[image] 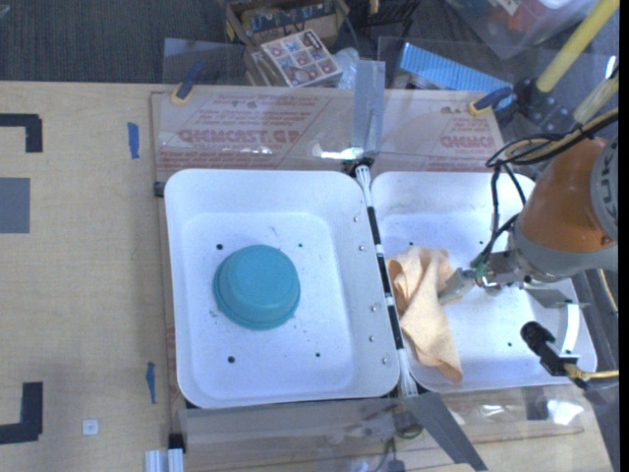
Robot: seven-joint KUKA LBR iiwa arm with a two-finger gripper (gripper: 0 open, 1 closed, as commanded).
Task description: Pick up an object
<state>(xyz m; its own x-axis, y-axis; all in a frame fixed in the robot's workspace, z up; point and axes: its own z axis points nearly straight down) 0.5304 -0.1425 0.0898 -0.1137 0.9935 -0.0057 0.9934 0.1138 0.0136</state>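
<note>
Cloth grasp: my hand (460,285) touches the crumpled orange cloth (425,308); grip state unclear, so I should pinch a thick fold.

You've got 2 bins side by side: the left bin (187,214) has a bowl (257,286) sitting upside down left of its centre. In the right bin (432,205) a cloth (428,308) lies crumpled against the left wall, by the divider. Your gripper (460,285) is just at the cloth's right edge, arm (565,214) coming in from the right.
</note>
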